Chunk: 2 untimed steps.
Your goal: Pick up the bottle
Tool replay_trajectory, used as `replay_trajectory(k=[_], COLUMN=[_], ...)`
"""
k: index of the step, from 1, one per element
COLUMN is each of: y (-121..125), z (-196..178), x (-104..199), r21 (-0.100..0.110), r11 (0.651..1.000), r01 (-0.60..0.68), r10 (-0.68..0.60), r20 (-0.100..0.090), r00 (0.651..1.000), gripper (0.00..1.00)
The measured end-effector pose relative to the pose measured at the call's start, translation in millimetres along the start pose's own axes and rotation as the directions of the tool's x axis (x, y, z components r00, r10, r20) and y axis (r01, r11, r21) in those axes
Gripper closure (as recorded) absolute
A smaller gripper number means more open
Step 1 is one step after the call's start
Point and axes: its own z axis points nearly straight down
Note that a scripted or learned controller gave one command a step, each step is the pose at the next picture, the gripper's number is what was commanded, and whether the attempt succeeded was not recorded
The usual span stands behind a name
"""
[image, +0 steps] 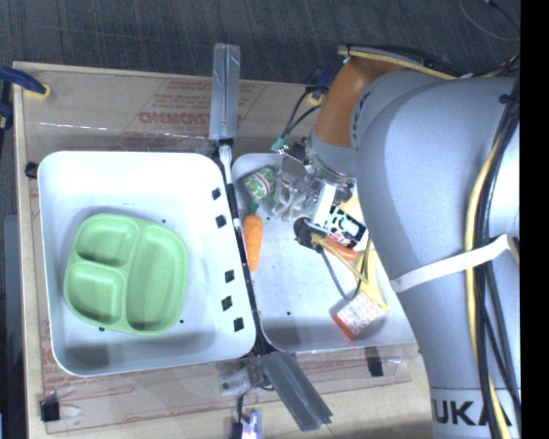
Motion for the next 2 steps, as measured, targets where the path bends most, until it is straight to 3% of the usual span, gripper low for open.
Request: replay_trajectory(k=[1, 2], y=[-86, -139], z=[-90, -87], x=[60, 146], r21=[-0.051, -0.038], r11=[0.988, 0.835], r01=[-0.144, -0.549], r10=[0.143, 0.548], r20=[-0.020, -0.039], r00=[0.990, 0.835], gripper=[1.00, 1.00])
